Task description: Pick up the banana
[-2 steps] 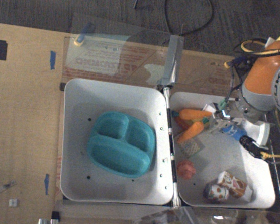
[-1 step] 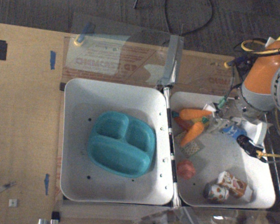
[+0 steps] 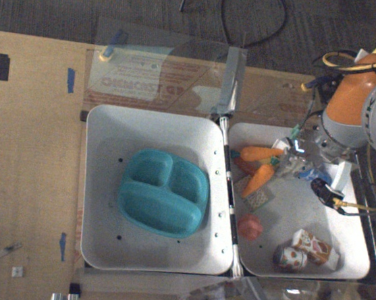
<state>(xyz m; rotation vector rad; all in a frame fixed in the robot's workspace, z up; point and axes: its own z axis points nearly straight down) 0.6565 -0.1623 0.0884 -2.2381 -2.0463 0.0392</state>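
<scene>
The small printed containers (image 3: 303,250) lie nearest, in the right bin (image 3: 357,265). The end effector (image 3: 294,159) is positioned above the carrots (image 3: 259,167); its state cannot be told. No banana is identified; location is required before approach.

Teal tray (image 3: 163,192) left bin (image 3: 97,169), carrots (image 3: 260,167) right bin (image 3: 353,248)

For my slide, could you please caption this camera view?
Arm's claw low over right bin beside two carrots; teal divided tray sits in left bin.
</scene>
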